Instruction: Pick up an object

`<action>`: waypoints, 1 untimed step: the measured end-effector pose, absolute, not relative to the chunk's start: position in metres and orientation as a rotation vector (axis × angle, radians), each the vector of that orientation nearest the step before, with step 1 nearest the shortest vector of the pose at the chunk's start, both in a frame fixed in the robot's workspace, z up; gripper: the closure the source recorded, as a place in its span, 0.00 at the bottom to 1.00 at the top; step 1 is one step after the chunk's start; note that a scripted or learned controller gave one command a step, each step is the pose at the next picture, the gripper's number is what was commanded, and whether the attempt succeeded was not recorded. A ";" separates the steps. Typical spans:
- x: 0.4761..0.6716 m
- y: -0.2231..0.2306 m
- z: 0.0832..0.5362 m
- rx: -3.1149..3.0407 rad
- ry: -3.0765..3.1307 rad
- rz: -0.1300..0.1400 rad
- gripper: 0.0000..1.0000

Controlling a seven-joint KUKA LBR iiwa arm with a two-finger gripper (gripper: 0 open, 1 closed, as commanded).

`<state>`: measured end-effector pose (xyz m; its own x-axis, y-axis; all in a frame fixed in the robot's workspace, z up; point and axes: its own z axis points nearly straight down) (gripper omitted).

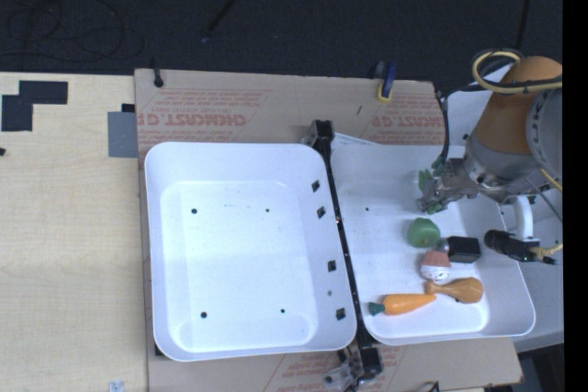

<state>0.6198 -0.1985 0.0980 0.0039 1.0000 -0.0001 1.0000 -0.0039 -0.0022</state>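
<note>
Reaching in from three o'clock, the arm point(514, 119) puts its gripper point(439, 188) low over the right bin point(367, 188), near the bin's upper middle part. I cannot tell if the fingers are wide or narrow, because the metal parts there are small and mixed with something green at the tip. I also cannot tell if this green piece is held or only lies under the gripper.

Just below the gripper, toward six o'clock, lies a round green object point(424, 231), near the tip but apart from it. Further at six o'clock sits a small pink and white ball point(435, 266), with a black block point(463, 248) just beside it at two o'clock. An orange carrot point(404, 303) lies near the bin's lower edge, and a tan pear-shaped piece point(457, 290) lies between the ball and the carrot's thick end, close to both.

The orange band and grey wrist cover the upper right corner of the right bin, and the arm is cut off at the picture's right side. A black and white part point(514, 239) with cables hangs by the bin's right rim; its shape is hard to read.

The left bin point(184, 170) at nine o'clock offers wide open floor. Both bins touch along a dark middle divider point(333, 225) and rest on cardboard point(276, 106) on the tabletop point(64, 243).
</note>
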 end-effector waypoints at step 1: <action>0.620 -0.199 0.098 -2.225 -2.215 0.003 0.00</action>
